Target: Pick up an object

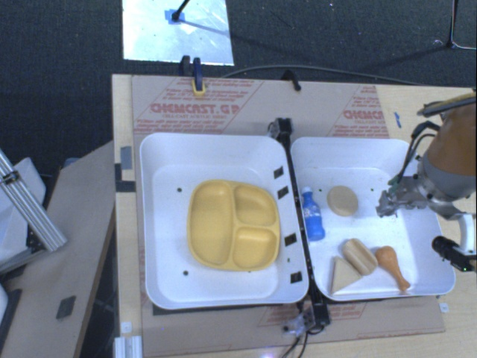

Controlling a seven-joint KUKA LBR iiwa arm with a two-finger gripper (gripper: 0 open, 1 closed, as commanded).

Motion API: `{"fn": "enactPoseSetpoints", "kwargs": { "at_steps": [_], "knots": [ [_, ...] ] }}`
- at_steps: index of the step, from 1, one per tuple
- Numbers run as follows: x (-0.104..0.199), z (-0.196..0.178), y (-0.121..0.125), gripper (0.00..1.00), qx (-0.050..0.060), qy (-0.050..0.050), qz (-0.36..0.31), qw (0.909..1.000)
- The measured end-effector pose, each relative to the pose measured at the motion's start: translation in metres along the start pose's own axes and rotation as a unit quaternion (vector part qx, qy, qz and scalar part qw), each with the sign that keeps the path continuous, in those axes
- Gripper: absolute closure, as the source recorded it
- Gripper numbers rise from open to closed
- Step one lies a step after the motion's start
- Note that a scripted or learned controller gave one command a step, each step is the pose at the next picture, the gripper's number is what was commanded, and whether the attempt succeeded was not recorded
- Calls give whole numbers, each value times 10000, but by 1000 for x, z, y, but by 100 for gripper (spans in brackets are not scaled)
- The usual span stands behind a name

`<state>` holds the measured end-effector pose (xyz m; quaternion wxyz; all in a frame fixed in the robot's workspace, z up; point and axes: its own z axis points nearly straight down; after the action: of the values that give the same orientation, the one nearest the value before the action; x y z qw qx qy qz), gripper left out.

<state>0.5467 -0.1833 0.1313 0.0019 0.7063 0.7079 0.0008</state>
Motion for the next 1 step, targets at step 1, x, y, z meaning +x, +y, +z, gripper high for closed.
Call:
{"fn": "enactPoseSetpoints", "kwargs": {
  "at_steps": [1],
  "knots": [
    [-6,-45,3,100,-13,-4,-4,10000]
  ]
}}
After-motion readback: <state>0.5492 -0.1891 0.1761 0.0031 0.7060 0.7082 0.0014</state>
